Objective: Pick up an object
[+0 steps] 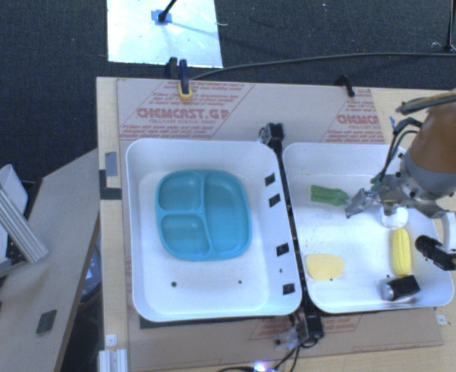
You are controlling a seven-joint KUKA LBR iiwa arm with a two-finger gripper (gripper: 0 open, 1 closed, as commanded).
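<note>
Spanning most of the view, the bench (pixel 235 107) is a flat board covered with a printed protective film, and it carries two shallow white bins side by side, their inner rims meeting along a line of black clips. The left bin (pixel 146 169) has smooth, glossy rounded walls and holds one item: a light blue plastic divided plate (pixel 204 214) with three compartments, lying flat near the middle with bare floor all around it. The right bin (pixel 344 157) holds the smaller objects. The grey arm (pixel 440 157), with its orange band, reaches in over that bin's right rim. Its gripper (pixel 373 198) hangs low over the upper middle of the bin; whether its fingers are parted or closed cannot be determined, and nothing is seen between them. A green, soft-looking piece (pixel 328 195) lies just left of the gripper. A yellow corn cob (pixel 400 251) lies lengthwise near the right wall, a flat yellow disc (pixel 324 266) near the front left, and a short dark cylinder (pixel 399 288) at the front right corner. Bare floor remains at the bin's centre.
</note>
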